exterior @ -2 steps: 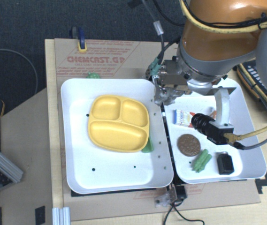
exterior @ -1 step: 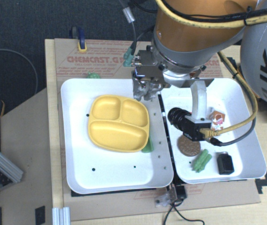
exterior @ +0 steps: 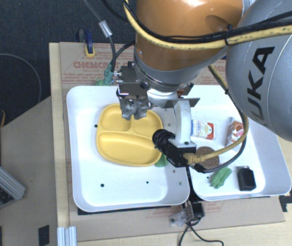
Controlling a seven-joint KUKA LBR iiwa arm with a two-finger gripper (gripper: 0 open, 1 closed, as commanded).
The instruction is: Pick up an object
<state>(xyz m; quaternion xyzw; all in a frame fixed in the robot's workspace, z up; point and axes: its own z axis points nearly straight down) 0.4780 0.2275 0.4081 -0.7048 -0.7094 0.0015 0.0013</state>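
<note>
- Yellow plastic forms the divided plate (exterior: 128,140), which lies in the left white bin (exterior: 84,152), towards that bin's right and far side.
- The plate has three compartments: two smaller ones at the far side and one long one at the near side.
- The gripper (exterior: 134,108) hangs over the plate's far rim, about where the ridge between the two small compartments meets it.
- Its fingers stand close together, pointing down at the rim; whether they pinch the rim cannot be told from this slant.
- The arm's orange band (exterior: 187,19) and grey body cover much of the upper right of the view.
- A black cable fitting (exterior: 169,146) sits over the plate's right edge, with a yellow hose looping from it.
- In the right white bin (exterior: 274,152) lie a small white and red carton (exterior: 203,129), a red and white packet (exterior: 234,132), a brown round object (exterior: 211,158), a green toy (exterior: 220,177) and a black block (exterior: 246,178).
- The green toy and black block are near that bin's front edge, apart from each other.
- Both bins rest on a cardboard sheet (exterior: 66,70) with red print.
</note>
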